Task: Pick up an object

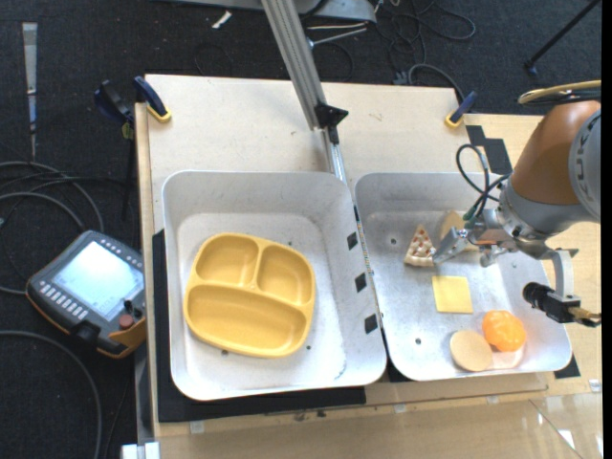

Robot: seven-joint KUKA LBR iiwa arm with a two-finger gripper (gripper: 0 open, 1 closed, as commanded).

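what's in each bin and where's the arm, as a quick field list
left bin: yellow divided plate, three compartments, lying flat
right bin: pizza slice toy, yellow cheese square, orange fruit, tan round slice
fruit and round slice: touching, near the bin's front right corner
gripper: low in the right bin, beside the pizza slice toy
held object: none seen between the fingers
arm: reaches in from the right

The arm [564, 161] is cut off by the right edge. Part of the tan round slice [469, 350] is hidden by the orange ball [503, 330].
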